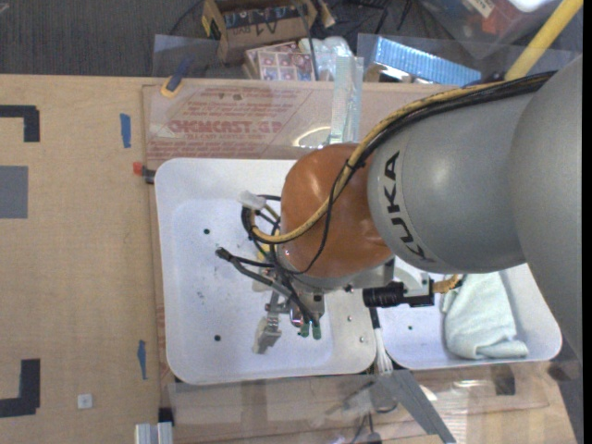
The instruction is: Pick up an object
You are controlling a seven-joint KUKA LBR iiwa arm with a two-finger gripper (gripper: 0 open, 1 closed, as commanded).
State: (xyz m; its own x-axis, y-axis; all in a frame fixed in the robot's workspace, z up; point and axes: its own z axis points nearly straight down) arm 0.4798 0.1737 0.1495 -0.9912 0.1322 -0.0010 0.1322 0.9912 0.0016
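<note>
Judging the soft white cloth [479, 324] light and floppy, we would pinch a bunched fold; our gripper's [277, 326] state we cannot tell.

Grey arm [481, 174] marked KUKA, glossy orange band [324, 211], black and yellow cables [268, 234] trailing along it.

Glossy orange band [324, 215], matt grey arm [472, 174], smooth white plastic bin [185, 248], soft cloth [481, 322].

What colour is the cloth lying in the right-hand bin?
The cloth is white with a pale mint-green tint, seen in the camera view.
</note>
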